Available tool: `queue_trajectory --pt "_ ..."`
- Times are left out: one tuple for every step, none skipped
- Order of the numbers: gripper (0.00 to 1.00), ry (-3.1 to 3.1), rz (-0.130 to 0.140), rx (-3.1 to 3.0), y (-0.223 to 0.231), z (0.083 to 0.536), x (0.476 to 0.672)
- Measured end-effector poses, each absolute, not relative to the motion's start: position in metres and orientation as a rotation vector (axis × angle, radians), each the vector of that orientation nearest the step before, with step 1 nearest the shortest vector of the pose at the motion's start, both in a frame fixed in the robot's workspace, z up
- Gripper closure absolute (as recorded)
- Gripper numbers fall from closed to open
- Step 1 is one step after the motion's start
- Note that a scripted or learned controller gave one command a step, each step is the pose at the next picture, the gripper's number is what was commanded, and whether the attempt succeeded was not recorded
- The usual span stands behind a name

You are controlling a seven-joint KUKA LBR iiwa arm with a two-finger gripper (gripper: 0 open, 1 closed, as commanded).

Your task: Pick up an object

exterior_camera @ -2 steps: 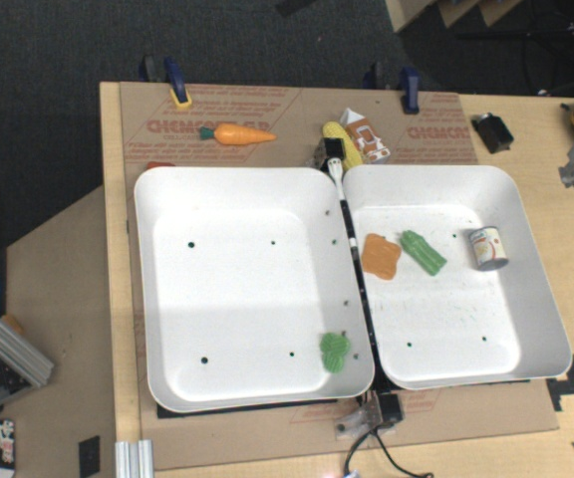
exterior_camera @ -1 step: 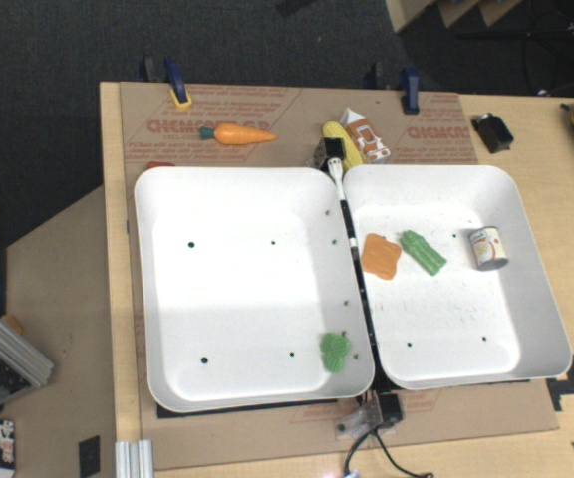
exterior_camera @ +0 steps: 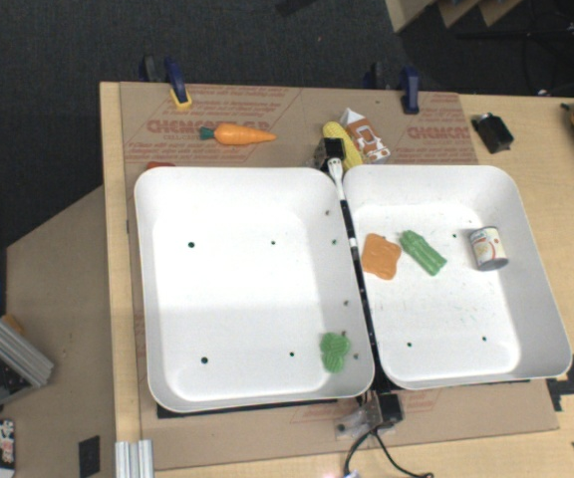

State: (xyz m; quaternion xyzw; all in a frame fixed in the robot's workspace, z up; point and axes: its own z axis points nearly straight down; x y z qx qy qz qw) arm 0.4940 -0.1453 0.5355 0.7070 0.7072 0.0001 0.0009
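The right bin (exterior_camera: 526, 297) holds an orange flat piece (exterior_camera: 381, 256) near its left wall, a green oblong piece (exterior_camera: 423, 252) just right of it, and a small silver can (exterior_camera: 486, 247) lying further right. A green leafy toy (exterior_camera: 335, 352) rests in the left bin (exterior_camera: 167, 297) at its near right corner.
Behind the bins on the brown board lie a toy carrot (exterior_camera: 237, 135), a yellow banana-like toy (exterior_camera: 339, 142) and a small orange-white packet (exterior_camera: 367, 139). Blue clamps (exterior_camera: 177, 83) (exterior_camera: 410, 88) grip the board's far edge. A black block (exterior_camera: 492, 132) sits at the far right.
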Motion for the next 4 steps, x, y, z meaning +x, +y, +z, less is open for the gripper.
queue_trajectory --pt "1.00 2.216 0.004 2.215 -0.145 0.547 0.495" --pt "0.00 2.217 0.002 2.216 -0.145 0.546 0.495" --pt "1.00 2.213 0.006 2.212 -0.146 0.558 0.495" --pt "0.00 2.214 0.005 2.213 -0.146 0.557 0.495"
